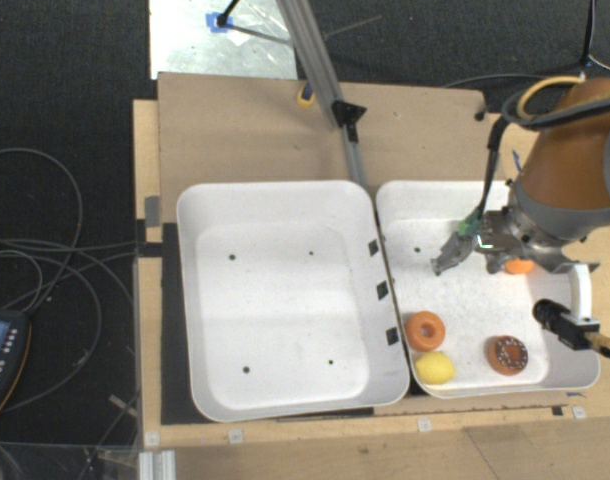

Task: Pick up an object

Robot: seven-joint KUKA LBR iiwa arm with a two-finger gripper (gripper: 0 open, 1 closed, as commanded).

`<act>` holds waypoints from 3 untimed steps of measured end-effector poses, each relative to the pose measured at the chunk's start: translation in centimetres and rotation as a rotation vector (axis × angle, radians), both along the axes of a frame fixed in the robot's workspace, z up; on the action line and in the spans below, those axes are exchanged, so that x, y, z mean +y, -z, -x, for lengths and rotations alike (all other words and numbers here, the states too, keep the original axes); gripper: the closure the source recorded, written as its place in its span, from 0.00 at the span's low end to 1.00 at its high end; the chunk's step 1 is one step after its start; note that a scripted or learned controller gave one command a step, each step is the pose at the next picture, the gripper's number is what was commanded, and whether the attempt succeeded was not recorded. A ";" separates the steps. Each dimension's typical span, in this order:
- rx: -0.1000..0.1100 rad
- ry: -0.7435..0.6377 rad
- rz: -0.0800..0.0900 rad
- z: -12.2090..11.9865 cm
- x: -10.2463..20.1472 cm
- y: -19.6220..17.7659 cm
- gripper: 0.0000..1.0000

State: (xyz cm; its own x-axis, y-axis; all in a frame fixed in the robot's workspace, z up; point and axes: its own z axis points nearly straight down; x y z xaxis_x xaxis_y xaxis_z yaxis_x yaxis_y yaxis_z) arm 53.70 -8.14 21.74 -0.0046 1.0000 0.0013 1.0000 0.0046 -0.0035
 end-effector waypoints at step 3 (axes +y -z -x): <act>0.000 0.005 0.001 -0.5 -1.1 10.8 0.00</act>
